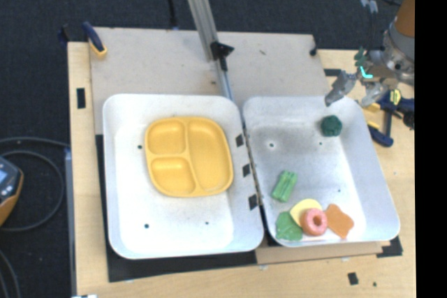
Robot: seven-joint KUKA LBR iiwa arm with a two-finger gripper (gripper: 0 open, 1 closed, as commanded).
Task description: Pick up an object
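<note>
The right bin (363,171) holds several toy foods. A dark green ball (331,125) lies near its far right corner. A light green block (284,186) rests mid-bin. At the front edge sit a green leafy piece (288,227), a yellow piece (305,209), a pink donut (314,222) and an orange piece (340,221), bunched together. My gripper (355,91) hangs over the bin's far right rim, just above and right of the dark green ball. It is open, with nothing between its fingers.
A yellow divided plate (188,155) lies in the left bin (126,220). A metal post (202,10) rises behind the gap between the bins. Blue clamps (391,115) stick out beside the right bin's far right edge.
</note>
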